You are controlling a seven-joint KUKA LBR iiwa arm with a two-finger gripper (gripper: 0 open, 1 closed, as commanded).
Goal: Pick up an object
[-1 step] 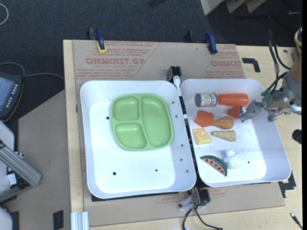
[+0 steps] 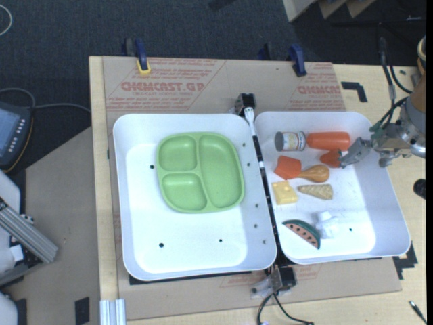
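We see the bench spread well to the gripper's left, bearing the two white bins. The left bin lies far from the gripper and carries a green divided plate. The right bin sits under and beside the gripper, which reaches in over the bin's far right rim — whether its fingers are open or shut we cannot tell, and nothing shows between them.

Just left of the gripper lies an orange-red bottle with a grey cap end, on its side along the bin's far wall. A small red piece sits right at the gripper tip, touching or nearly so; we cannot say which. Further left and nearer the camera are a red block, a tan pear-like toy, a cone-like toy and a yellow cheese wedge. Toward the near rim lie a watermelon slice and a small white object.
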